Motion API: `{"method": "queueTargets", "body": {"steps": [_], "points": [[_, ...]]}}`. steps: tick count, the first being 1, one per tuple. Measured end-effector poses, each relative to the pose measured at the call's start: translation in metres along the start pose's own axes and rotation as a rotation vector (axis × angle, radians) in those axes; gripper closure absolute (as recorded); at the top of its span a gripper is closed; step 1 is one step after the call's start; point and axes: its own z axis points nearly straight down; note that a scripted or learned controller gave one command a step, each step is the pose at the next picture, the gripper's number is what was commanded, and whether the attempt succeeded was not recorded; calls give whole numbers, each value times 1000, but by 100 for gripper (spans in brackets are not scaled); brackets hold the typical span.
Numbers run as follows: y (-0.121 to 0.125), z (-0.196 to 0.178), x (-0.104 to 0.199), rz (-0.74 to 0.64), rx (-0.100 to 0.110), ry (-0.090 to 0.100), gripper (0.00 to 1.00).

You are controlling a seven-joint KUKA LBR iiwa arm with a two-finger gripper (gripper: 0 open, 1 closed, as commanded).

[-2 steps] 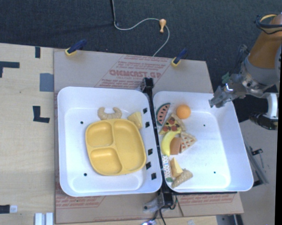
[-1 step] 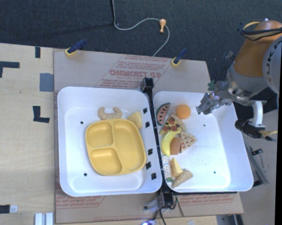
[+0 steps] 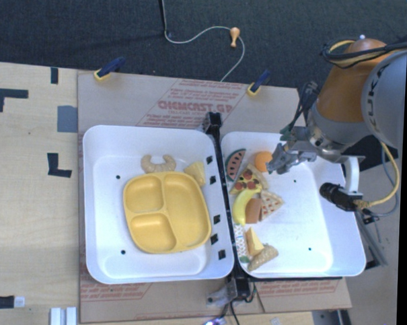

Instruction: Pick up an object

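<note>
On the bench sit two white bins side by side. At about 9 o'clock is the left bin (image 3: 98,187), and it holds a yellow tray (image 3: 166,212) with three parts. Just past the tray, toward 12 o'clock, lie a tan pretzel (image 3: 157,164) and a small yellow wedge (image 3: 195,172).

At about 3 o'clock is the right bin (image 3: 321,238). Toy food is piled along its 9 o'clock wall. A watermelon slice (image 3: 234,164) lies at the 12 o'clock end of the pile, with an orange ball (image 3: 262,160) right beside it. Further toward 6 o'clock come a banana (image 3: 241,206), a brown bun (image 3: 254,210) touching it, and a pizza slice (image 3: 272,203). Near the 6 o'clock end lie a cheese wedge (image 3: 254,242) and a cone (image 3: 263,256).

The grey arm comes in from 3 o'clock. Its gripper (image 3: 279,163) hangs over the right bin, just beside the orange ball on the ball's 3 o'clock side. The claw is too dark and small to say how wide it is. Nothing can be seen between its tips.
</note>
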Motion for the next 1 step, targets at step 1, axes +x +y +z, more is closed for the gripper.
{"method": "queueTargets", "body": {"steps": [1], "points": [[-21, 0, 48, 0, 0, 0, 100]]}}
